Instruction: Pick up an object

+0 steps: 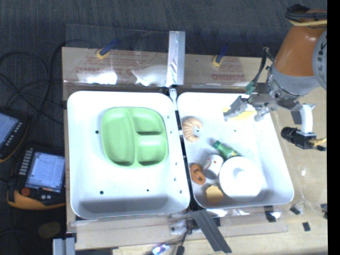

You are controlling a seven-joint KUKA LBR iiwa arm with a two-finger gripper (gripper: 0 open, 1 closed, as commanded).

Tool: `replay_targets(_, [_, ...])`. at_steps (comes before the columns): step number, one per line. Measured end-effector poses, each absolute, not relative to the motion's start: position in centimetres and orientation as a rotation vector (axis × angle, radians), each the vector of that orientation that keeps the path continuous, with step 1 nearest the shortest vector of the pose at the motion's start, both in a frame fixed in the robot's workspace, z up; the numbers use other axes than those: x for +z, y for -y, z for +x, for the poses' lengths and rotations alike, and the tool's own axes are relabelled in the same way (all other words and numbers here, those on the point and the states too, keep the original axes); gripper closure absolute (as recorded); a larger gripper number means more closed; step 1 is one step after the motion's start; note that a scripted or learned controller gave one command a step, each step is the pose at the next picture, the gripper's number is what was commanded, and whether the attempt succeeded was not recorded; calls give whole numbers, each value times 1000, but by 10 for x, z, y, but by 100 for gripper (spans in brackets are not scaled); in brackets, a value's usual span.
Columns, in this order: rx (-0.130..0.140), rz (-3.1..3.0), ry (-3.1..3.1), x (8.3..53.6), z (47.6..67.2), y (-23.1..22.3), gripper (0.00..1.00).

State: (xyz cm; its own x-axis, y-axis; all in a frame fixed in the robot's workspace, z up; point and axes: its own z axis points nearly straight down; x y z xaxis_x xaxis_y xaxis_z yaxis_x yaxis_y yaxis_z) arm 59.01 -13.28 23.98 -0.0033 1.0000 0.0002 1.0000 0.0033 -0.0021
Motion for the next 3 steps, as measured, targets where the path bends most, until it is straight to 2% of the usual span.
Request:
replay_targets(1, [4, -2115, 2321, 114, 626, 118, 0])
replay_targets(2, [-8, -1525, 2763, 90, 574, 127, 0])
replay_targets(3, [-15, -2039, 2409, 91, 535, 132, 0])
